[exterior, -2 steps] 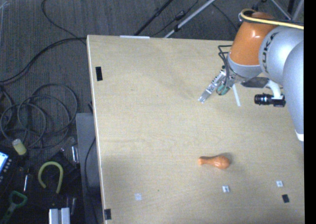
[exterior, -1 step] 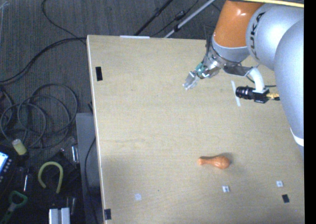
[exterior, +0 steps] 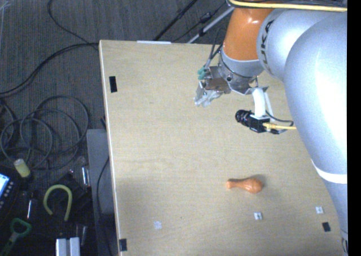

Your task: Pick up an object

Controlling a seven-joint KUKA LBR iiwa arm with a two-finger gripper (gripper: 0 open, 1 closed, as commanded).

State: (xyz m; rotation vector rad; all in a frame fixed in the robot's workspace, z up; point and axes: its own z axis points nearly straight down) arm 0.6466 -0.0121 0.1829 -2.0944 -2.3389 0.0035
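Orange pear-shaped object [exterior: 246,185] lengthwise left-right, narrow end leftward; end effector [exterior: 205,98] well above, finger state indiscernible.

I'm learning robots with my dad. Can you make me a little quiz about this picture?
1. True or false: the gripper is touching the orange thing.
2. What is the board like? A) pale wood B) red metal C) green cloth
3. Fill in: the arm is grey with an ______ band above the wrist.

Key: 1 false, the orange thing lies apart from the gripper, nearer the camera. 2 A. 3 orange.
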